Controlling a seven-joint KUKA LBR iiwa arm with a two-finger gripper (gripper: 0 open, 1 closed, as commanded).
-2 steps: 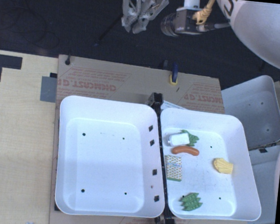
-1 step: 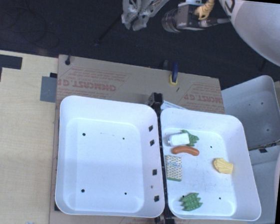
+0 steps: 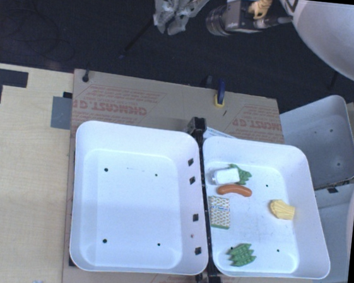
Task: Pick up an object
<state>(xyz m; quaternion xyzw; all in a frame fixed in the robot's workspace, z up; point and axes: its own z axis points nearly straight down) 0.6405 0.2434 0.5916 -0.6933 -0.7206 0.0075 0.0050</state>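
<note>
Green leaf toy (image 3: 241, 255) below packet (image 3: 219, 211).

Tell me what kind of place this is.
Probably a robotics lab's grasping test bench: two shallow white bins clamped side by side on a cardboard sheet, toy items like a sausage in the right bin, and the arm's tool parked above.

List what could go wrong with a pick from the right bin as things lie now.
1. The white block, the green leafy piece behind it and the sausage lie crowded together; a grasp there may catch two things or push one aside.
2. The flat packet lies close to the right bin's inner wall, so the pincer may strike the wall or slide off it.
</note>
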